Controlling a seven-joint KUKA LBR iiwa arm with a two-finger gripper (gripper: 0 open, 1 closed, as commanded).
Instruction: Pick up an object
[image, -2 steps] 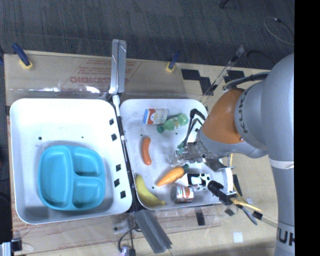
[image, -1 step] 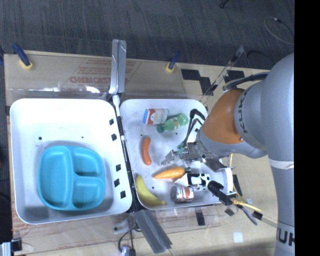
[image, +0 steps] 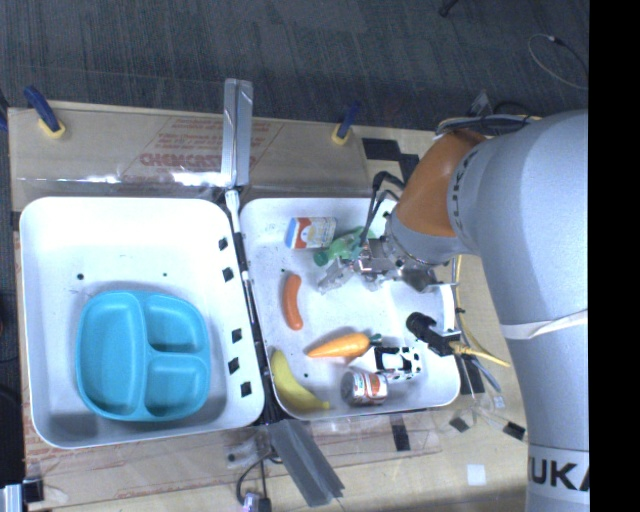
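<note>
Start at your far left: the left white plastic bin (image: 40, 300) carries a light-blue divided plastic tray (image: 145, 353), lying flat in the bin's near half. Take the long orange toy carrot (image: 338, 346) in the right white plastic bin (image: 262, 222) as your landmark. Left of the carrot and a little farther back lies a red-orange toy sausage (image: 292, 301), set lengthwise. Nearer to you and left of the carrot, a yellow toy banana (image: 290, 385) curves along the bin's near-left corner. Behind the carrot, near the far wall, sits a small carton with blue, white and red print (image: 310, 233). Just right of that carton, a green toy piece (image: 338, 247) lies beside the metal two-finger gripper (image: 345, 268), which sits low over the bin floor, well behind the carrot. You cannot tell from this view how far the gripper is parted, nor whether it has anything in it. Right of the carrot and touching its thick end is a black-and-white spotted toy (image: 400, 361); a small silver can with a red label (image: 366, 387) lies on its side just in front of that.
</note>
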